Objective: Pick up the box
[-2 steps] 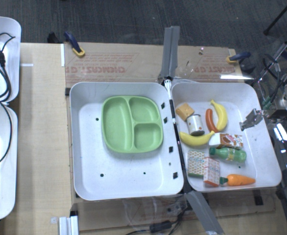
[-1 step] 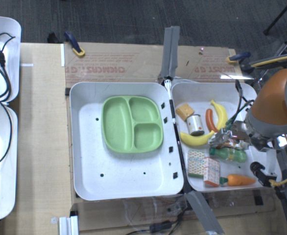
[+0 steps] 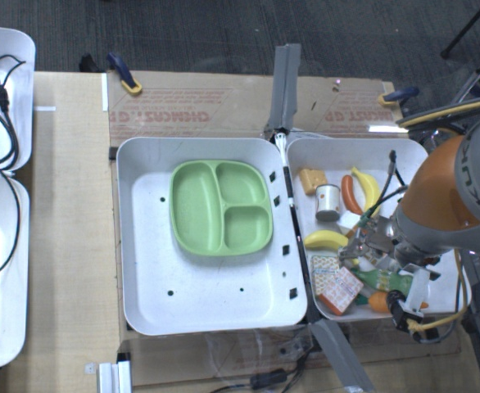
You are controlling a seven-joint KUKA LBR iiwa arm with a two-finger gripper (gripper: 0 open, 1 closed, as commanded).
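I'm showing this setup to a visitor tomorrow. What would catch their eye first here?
Likely the green divided plate, lying alone in the left bin. Next, the grey arm with its orange band reaching into the right bin, its hand low over a crowd of toy food, just above the patterned box by the near wall.

The box (image 3: 336, 284) is flat and rectangular, its pale top printed with small red and green marks (an orange edge shows along its lower side). It lies tilted at the right bin's 7 o'clock corner.
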